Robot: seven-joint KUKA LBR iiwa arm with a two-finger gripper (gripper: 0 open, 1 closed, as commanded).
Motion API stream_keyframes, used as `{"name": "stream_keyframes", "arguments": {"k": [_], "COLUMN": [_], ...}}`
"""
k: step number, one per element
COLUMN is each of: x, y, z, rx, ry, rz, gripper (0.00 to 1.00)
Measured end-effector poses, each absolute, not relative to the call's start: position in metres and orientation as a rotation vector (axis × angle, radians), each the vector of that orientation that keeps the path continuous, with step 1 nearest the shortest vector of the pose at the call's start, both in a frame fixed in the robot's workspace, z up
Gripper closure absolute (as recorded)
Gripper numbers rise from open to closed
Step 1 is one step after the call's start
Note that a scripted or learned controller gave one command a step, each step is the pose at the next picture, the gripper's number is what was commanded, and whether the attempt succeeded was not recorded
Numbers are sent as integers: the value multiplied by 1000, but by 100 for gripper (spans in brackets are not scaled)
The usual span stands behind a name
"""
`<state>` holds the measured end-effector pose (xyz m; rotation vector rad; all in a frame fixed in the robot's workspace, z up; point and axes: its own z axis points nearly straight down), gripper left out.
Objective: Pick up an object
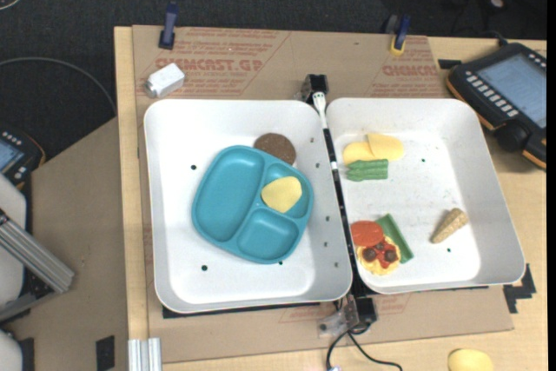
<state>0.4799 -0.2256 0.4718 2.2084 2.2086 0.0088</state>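
Note:
The left bin (174,274) holds a blue divided plate (234,208) with a pale yellow chip-like piece (282,194) in its upper right compartment. A brown round cookie (275,147) lies just behind the plate. In the right bin (486,178) lie a yellow piece (373,149), a green bean-like stick (367,170), a pizza slice with red topping and a green strip (380,244), and a tan cone (449,225).
A handheld pendant (508,96) rests at the right of the bench. A white block (165,80) lies on the cardboard behind the left bin. Blue clamps (168,26) hold the cardboard's far edge. A yellow object (469,360) sits at the bottom right.

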Motion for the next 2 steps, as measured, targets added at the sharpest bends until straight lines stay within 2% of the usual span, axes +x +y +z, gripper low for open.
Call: {"name": "stream_keyframes", "arguments": {"k": [1,2], "x": [480,477], "y": [-144,-228], "z": [396,318], "rx": [2218,2235], "ry": [2235,2216], "rz": [-2,-9], "gripper": [100,100]}}
